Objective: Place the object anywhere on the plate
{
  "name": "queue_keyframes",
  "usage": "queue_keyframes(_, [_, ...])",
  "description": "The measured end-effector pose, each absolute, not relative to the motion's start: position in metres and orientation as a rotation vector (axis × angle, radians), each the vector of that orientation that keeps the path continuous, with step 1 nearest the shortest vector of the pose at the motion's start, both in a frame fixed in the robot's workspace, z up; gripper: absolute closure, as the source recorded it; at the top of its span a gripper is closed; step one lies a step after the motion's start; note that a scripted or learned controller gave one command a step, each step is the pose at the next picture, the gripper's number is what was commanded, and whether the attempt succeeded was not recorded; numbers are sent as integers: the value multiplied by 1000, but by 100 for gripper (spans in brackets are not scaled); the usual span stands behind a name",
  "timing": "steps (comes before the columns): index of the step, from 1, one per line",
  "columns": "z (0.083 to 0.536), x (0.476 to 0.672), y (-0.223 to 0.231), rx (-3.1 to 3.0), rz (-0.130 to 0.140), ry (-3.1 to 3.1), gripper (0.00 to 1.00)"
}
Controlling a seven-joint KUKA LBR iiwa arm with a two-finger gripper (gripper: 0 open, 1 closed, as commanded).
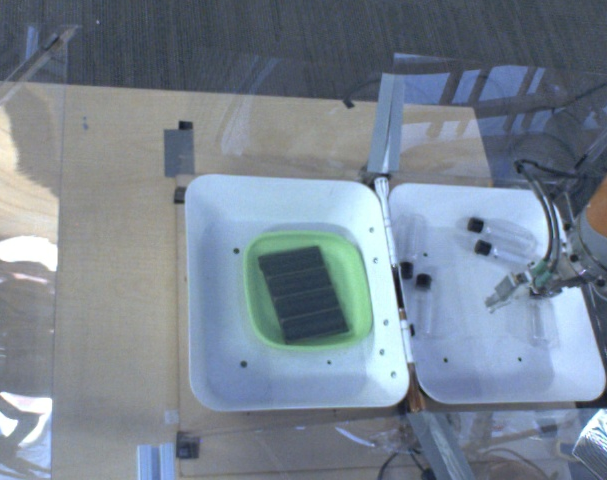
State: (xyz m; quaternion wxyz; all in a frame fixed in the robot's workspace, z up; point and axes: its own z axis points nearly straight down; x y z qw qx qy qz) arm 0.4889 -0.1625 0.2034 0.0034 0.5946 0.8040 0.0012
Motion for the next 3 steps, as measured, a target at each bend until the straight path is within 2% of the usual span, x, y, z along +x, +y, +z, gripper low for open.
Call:
queue_keyframes(1, [243,489,-206,1664,3,2654,0])
queue_keyframes(2, [327,489,-206,1337,2,2828,0])
queue_keyframes(3, [328,489,-206,765,-1,3035,0])
